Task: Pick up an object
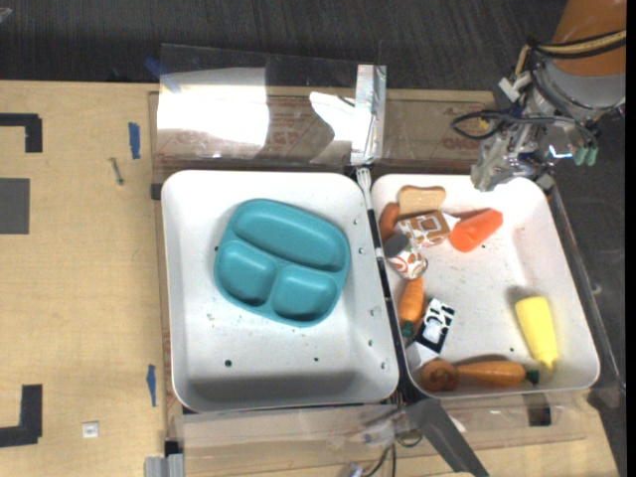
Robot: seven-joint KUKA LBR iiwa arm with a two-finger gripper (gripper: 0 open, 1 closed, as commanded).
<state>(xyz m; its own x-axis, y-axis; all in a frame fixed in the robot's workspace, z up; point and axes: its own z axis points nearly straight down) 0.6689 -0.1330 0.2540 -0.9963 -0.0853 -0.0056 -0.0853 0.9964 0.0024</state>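
Above the counter, rt bin: my pincer point(500, 167) hangs at the bin's far rim, upper rt corner, w/ the grey wrist and orange band behind it. Cables and glare hide the tips, so I can't tell if it's wide or narrow; nothing visible in it.

Nearest candidate, by my judgement, is the orange-red pepper-like piece point(475, 229). It lies on the floor of the right bin point(571, 276), just below and slightly left of my pincer in this view, i.e. toward the camera. Its long axis runs roughly left-right, tilted up a bit at the rt end; the fatter end looks to be on the left, tho' that's hard to be sure of. A grasp would want to close across that axis, approx. front-to-back.

Other options in the same bin: toast slice point(421, 199) and a small printed box point(427, 229) just left of the pepper, a yellow corn cob point(537, 331) near the rt wall w/ its axis near-vertical in view, and a long carrot point(489, 372) along the near wall.

Left bin point(189, 296) carries a teal divided tray point(282, 261), well apart from me.
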